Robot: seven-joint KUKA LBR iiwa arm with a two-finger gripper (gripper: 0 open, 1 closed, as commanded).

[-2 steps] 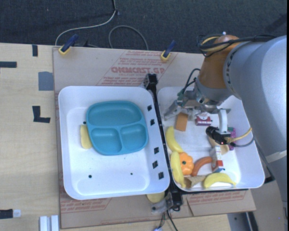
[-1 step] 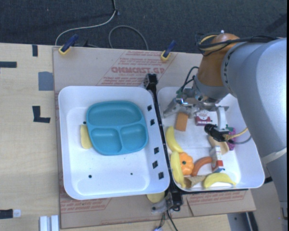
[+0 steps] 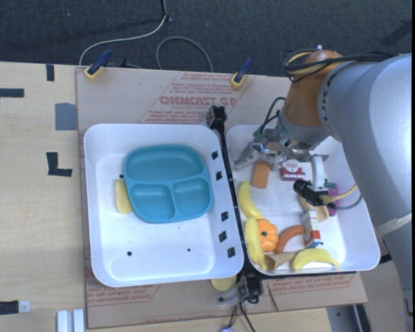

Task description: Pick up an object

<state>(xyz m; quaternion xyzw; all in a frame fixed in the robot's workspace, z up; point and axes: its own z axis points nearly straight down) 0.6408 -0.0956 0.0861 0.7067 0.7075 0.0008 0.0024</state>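
Gripper [image 3: 261, 159] is low in the right bin [image 3: 356, 216], near its back-left corner. Fingers look spread, straddling a tan block [image 3: 261, 176], nothing pinched yet. Step: closing in for the grasp. Next: descend, close squarely on it. Banana [image 3: 247, 200] lies just beside; orange fruit [image 3: 265, 234] and clutter crowd the front.

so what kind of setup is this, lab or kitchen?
Looks like a lab grasping rig, not a kitchen: two white bins on a cardboard sheet clamped to the bench, toy food like a banana, and black tape marks on the bench.
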